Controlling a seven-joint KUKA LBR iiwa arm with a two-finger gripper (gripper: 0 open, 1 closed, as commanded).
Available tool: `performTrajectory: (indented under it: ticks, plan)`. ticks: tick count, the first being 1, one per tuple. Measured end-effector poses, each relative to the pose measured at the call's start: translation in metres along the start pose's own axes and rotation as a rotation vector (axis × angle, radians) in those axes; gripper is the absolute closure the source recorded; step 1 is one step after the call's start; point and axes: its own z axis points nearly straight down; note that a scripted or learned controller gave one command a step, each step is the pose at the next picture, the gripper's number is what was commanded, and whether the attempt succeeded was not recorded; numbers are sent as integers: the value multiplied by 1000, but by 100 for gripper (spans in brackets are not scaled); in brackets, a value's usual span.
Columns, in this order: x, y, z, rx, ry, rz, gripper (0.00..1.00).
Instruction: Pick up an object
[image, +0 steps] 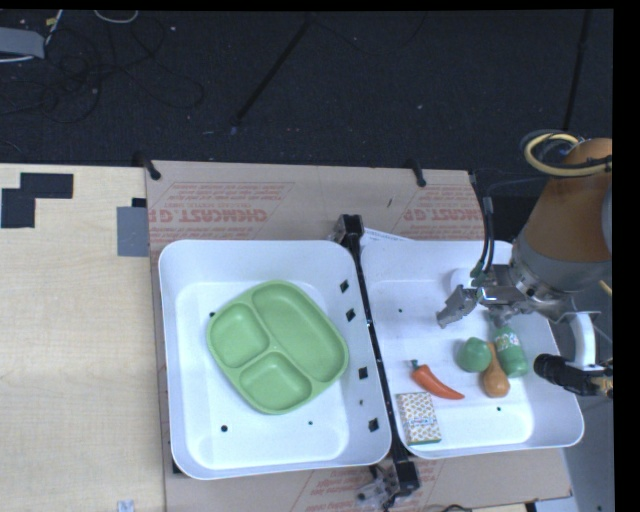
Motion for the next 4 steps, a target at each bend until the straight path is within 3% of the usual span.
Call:
performTrajectory:
  ticks: [2,3,4]
  plan:
    - [-5,-10,89,7,3,0,0]
    - [-8,-9,77,4,2,7,100]
    - [-13,-7,18,1,1,1,100]
